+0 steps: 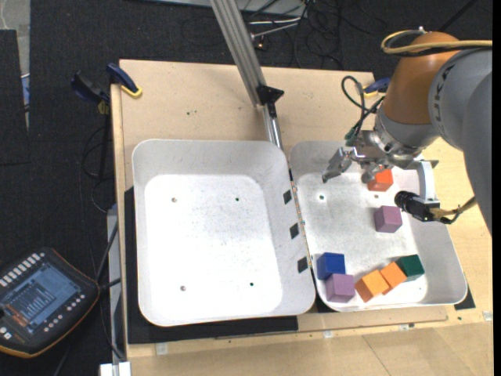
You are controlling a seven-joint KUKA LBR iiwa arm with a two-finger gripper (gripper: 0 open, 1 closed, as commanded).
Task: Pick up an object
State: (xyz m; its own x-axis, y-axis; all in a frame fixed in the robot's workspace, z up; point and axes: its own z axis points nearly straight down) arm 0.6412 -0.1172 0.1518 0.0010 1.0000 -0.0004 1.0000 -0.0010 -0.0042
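My gripper (352, 168) hangs over the back of the right bin (313, 210), open, with one finger (333, 170) splayed to the left and nothing between the fingers. A small orange-red block (380, 180) sits just right of the gripper, beside its right finger. A purple cube (387, 218) lies a little nearer the front. Along the bin's front edge lie a blue cube (331, 264), a second purple cube (340, 287), an orange block (373, 283) and a green block (409, 267).
The left bin (149, 210) stands next to the right one, with black clips on the shared rim. A slanted metal rail (243, 49) runs down from the back to the bins. A teach pendant (39, 300) lies at the front left.
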